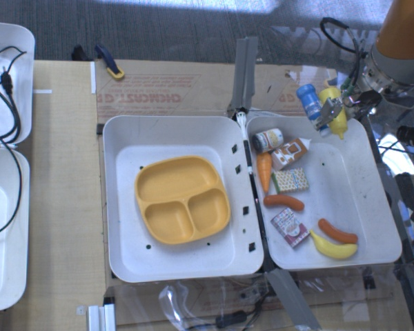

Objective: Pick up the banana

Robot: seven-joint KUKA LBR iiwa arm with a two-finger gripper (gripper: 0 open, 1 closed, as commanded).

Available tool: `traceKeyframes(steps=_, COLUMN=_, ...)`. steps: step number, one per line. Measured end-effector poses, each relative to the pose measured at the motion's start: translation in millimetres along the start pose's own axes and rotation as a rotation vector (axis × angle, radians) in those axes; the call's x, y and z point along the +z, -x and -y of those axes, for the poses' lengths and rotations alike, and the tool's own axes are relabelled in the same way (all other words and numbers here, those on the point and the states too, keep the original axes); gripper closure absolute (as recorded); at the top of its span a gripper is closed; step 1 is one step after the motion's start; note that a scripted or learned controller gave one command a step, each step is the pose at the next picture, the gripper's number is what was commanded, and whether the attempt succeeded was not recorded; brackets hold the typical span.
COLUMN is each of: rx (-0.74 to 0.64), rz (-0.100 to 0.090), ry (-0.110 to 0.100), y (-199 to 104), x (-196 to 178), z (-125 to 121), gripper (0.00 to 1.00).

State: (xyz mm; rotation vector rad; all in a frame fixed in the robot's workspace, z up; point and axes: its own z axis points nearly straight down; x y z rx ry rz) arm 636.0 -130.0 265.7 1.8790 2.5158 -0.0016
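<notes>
The banana [334, 248] is yellow and lies at the near right corner of the right bin [372, 185], just in front of a red sausage [338, 231] and touching it. My gripper [331, 114] is over the far edge of the same bin, far from the banana. It is right beside a yellow bottle-like object [339, 118] and a blue bottle [307, 101]. Whether it touches either of them cannot be made out. The arm's orange band [403, 19] is at the top right.
The right bin also holds a can [268, 140], a carrot [263, 171], an orange-and-white carton [290, 153], a green box [290, 180], a second sausage [284, 201] and a red box [290, 227]. The left bin [124, 254] holds a yellow divided plate [183, 198].
</notes>
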Motion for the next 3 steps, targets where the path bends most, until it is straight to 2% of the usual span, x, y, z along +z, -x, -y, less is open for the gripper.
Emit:
traceKeyframes(steps=1, rx=-0.283, rz=-0.001, ry=-0.001, y=14.1, x=73.7, z=44.3, gripper=1.0)
traceKeyframes(steps=2, rx=-0.195, rz=0.0, ry=0.002, y=-17.3, x=21.6, z=-24.5, gripper=1.0)
traceKeyframes(steps=3, rx=-0.168, rz=0.001, ry=0.001, y=-49.0, x=3.6, z=-39.0, gripper=1.0)
